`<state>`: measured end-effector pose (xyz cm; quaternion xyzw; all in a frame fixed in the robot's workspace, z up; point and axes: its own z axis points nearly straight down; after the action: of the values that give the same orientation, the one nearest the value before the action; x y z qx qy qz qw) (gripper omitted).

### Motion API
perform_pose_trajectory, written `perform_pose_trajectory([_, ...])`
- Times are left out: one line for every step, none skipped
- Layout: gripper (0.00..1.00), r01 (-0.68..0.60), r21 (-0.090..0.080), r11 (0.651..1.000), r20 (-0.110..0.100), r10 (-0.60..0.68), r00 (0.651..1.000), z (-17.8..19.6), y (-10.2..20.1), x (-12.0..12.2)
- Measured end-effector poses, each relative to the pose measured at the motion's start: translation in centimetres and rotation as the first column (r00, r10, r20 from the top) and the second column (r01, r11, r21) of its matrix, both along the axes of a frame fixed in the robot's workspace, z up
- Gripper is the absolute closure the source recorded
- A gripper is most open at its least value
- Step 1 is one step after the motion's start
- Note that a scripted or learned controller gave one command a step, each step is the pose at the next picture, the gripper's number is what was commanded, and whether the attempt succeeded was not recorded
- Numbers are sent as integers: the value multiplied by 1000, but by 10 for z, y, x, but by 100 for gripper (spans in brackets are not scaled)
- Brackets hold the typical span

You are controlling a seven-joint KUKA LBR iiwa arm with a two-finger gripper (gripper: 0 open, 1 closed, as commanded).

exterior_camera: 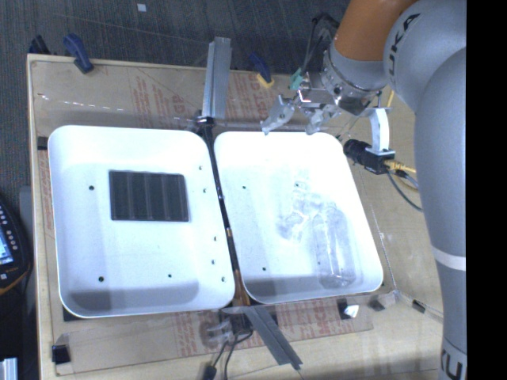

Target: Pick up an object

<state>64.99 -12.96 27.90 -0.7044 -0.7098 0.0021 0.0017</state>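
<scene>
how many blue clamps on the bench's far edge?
3: two blue clamps at the far left corner, one behind the right bin. More may sit hidden behind the arm.

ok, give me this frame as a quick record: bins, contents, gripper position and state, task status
left bin: holds a dark ribbed rectangular block, lying flat
right bin: holds a clear plastic bottle on its side, plus small clear items beside it, hard to make out
gripper: above the far rim of the right bin, fingers apart, nothing between them
arm: reaching in from the right
task status: nothing picked up yet
</scene>
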Motion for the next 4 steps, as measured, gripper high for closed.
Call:
perform_pose_trajectory([0, 295, -1, 955, -2, -295, 955, -81, 19, -52])
perform_pose_trajectory([0, 250, 0, 968, 4, -250, 968, -26, -45, -61])
perform_pose_trajectory([0, 444, -1, 896, 1, -444, 896, -6, -47, -115])
perform_pose_trajectory([0, 667, -2, 745, -1, -667, 745, -70, -25, -157])
